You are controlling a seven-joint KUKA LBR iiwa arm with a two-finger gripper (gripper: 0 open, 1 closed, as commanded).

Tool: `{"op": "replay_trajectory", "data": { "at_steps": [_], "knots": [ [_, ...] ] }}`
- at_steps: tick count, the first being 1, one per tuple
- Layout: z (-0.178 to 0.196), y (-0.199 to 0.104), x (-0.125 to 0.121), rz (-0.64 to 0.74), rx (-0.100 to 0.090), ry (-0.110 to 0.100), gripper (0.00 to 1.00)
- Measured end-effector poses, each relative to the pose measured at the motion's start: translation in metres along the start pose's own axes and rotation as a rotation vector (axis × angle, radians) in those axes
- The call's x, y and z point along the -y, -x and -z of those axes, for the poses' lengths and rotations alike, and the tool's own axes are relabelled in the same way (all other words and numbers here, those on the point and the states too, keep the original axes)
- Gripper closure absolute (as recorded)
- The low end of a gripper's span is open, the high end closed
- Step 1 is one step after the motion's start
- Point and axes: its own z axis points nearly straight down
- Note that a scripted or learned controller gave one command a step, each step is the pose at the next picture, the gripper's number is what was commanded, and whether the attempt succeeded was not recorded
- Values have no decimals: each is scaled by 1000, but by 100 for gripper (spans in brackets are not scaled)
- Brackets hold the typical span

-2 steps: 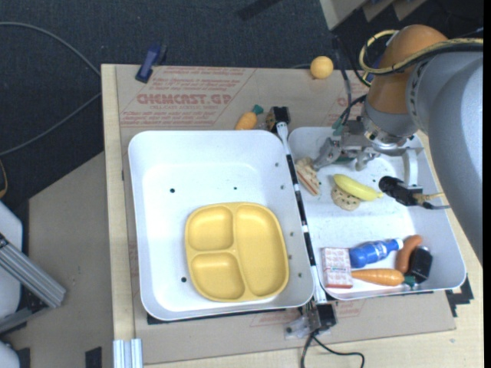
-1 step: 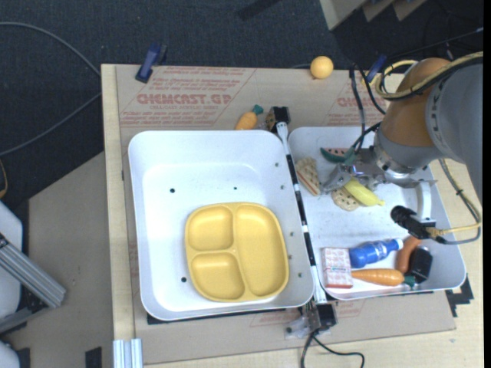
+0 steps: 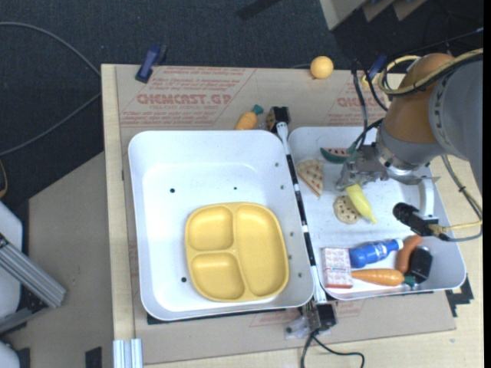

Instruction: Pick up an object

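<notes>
Yellow tray (image 3: 236, 261) in left bin, untouched. Gripper (image 3: 354, 181) down over banana (image 3: 360, 203) in right bin; jaw state unclear. Grasp step; next lift.

Dark blue-grey carpet (image 3: 69, 113) covers the floor across the top and left of the frame. A pale wooden desk (image 3: 192, 102) fills the middle. A thin cable (image 3: 57, 41) curves across the carpet at upper left, and a metal rail (image 3: 27, 271) lies at lower left.
</notes>
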Motion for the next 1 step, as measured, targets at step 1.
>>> {"op": "replay_trajectory", "data": {
  "at_steps": [1],
  "knots": [
    [91,-60,8,2,-2,2,100]
  ]
}}
